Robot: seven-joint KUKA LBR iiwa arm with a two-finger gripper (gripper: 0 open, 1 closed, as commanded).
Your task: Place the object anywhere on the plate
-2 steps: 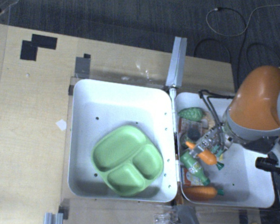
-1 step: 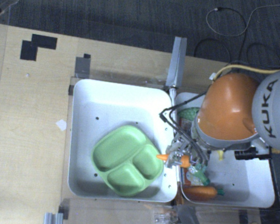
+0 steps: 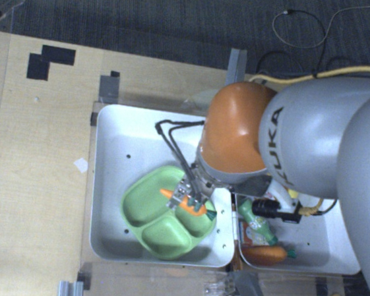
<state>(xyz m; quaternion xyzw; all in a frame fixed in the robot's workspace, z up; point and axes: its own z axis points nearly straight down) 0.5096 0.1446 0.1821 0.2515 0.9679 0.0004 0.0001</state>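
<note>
A green divided plate (image 3: 154,210) lies in the left white bin (image 3: 113,169), toward its front. An orange carrot with a green top (image 3: 191,208) rests over the plate's right compartment, its thin tip pointing left. My gripper (image 3: 187,196) hangs straight above the carrot at the plate's right side, and its metal fingers (image 3: 181,195) sit right at the carrot. The arm's orange band and grey body hide the wrist from above, so the gap between the jaws is hidden.
The right bin (image 3: 332,254) holds a green-topped packet (image 3: 256,226) and a brown sausage-like item (image 3: 264,254) near its front left corner. A black cable loops over the left bin's back half. The arm covers most of the right bin.
</note>
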